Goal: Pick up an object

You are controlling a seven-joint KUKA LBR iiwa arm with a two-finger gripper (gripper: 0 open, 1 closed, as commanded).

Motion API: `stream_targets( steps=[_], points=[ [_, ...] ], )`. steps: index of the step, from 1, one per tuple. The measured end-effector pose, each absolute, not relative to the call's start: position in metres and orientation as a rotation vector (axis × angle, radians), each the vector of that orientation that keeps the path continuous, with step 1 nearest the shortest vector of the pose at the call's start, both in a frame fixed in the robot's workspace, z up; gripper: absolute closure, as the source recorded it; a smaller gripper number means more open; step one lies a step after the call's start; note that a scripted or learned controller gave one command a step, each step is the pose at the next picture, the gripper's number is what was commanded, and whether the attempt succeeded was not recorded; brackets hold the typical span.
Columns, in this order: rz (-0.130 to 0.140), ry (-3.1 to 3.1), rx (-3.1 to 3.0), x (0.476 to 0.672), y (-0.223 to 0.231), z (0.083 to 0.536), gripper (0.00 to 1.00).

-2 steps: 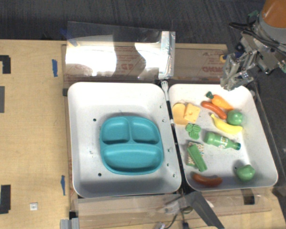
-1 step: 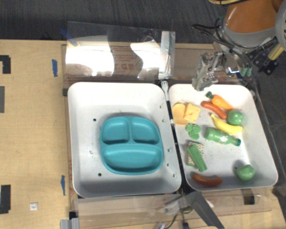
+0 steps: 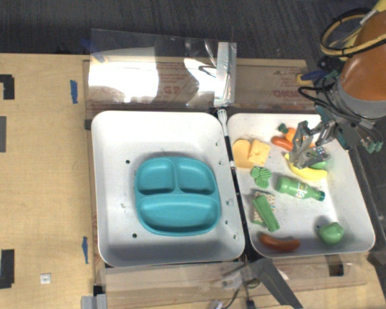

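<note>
The right bin [image 3: 359, 201] holds several toy foods. At its far end my gripper [image 3: 307, 148] hangs low, right over a yellow banana [image 3: 307, 170] and beside an orange carrot [image 3: 282, 142]. Nothing shows as lifted in it. A yellow cheese wedge [image 3: 251, 152] lies at the bin's far left. Toward the middle rest a green bottle [image 3: 300, 189] and a small green ridged piece [image 3: 261, 176]. Nearer the front are a green packet [image 3: 266, 212], a red sausage [image 3: 280, 241] and a green round fruit [image 3: 331, 232].
A teal divided plate [image 3: 177, 195] lies in the left bin [image 3: 109, 137]. A clear plastic sheet with a taped strip [image 3: 224, 76] stands behind the bins. Cables and the orange wrist band [image 3: 367, 76] hang over the right bin's far right corner.
</note>
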State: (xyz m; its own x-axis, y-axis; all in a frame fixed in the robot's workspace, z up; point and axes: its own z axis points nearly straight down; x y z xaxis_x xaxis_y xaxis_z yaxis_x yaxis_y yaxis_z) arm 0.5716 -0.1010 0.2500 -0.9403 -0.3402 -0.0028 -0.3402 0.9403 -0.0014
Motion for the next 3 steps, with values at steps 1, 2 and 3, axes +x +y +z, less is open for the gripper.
stream_targets(
  steps=[1,2,3],
  points=[
    [-0.006,3.053,-0.677,0.618,-0.095,0.101,1.00],
    [-0.004,3.098,-0.393,0.670,-0.075,0.270,1.00],
    [0.004,3.117,-0.273,0.668,0.018,0.302,1.00]
  ],
)
